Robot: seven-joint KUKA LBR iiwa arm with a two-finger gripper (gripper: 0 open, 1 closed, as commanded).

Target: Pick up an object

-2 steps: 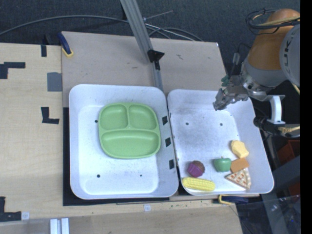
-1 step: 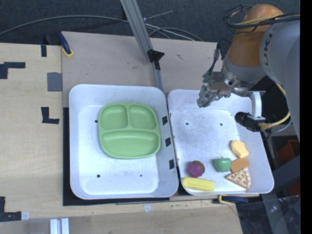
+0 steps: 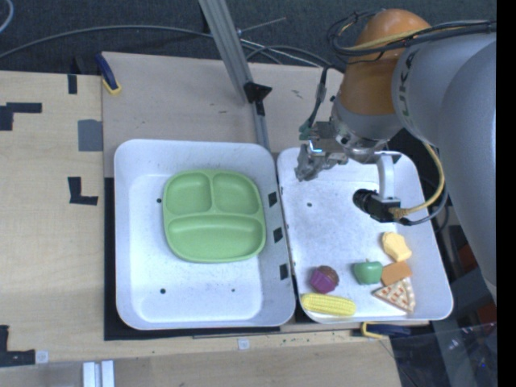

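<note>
Purple onion (image 3: 325, 278): light, rigid, rounded, likely slippery | pinch yours across its widest middle | gripper (image 3: 307, 168): jaw state cannot be told

Right bin (image 3: 322, 216): middle floor bare, open from above. Food crowds near edge: corn (image 3: 328, 304), purple ball (image 3: 325, 278), green piece (image 3: 368, 271), cheese (image 3: 396, 246), pizza (image 3: 395, 294). Black fitting (image 3: 376, 204) and cable block right side. Left bin (image 3: 137, 240): green tray (image 3: 214, 216) fills centre, near strip free.
</note>
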